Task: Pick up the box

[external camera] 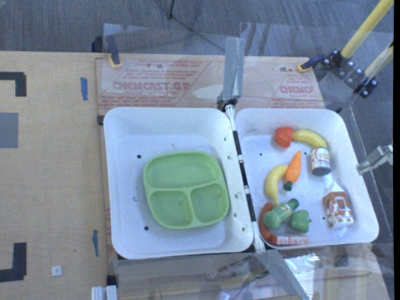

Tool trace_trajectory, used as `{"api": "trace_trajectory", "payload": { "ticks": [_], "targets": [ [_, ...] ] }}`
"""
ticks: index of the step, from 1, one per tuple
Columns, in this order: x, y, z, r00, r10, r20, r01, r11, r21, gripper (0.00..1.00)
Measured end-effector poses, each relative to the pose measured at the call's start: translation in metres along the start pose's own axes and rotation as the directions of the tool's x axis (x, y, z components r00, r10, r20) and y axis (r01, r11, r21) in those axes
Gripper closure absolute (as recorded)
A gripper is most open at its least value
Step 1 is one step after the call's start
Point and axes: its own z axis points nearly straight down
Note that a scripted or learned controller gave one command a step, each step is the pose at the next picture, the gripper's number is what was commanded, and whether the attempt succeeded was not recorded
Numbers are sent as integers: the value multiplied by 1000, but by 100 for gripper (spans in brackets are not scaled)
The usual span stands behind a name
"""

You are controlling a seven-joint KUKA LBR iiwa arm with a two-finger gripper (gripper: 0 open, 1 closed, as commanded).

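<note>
A flat red-and-white packet [289,239] lay hard against the near edge of the right bin [259,122], nearest the viewpoint. Just behind it stood a green pepper [300,220] and a green bottle [278,214], touching each other.

The box [337,208] lay close to the right bin's right edge, toward its near right corner, apart from every other item. A strip of bare floor separated it from the pepper on one side, and a narrower strip from the right wall on the other. A can [320,161] lay just beyond its far end. The box was small, printed orange and white, with a pale far end, lying slightly askew to the wall.

The bin's far left corner was open. The left bin [119,186] held a green divided plate [185,189] with bare floor all round.

Whether the gripper was released or clenched could not be told.
</note>
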Motion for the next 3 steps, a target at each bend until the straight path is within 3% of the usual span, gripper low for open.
{"api": "trace_trajectory", "payload": {
  "ticks": [1, 2, 3],
  "targets": [
    [3, -6, 162, 997, -80, -2, 80, 997, 0, 0],
    [6, 105, 214, 990, -144, 4, 144, 990, -6, 0],
    [-15, 83, 56, 989, -149, 1, 149, 989, -2, 0]
  ]
}}
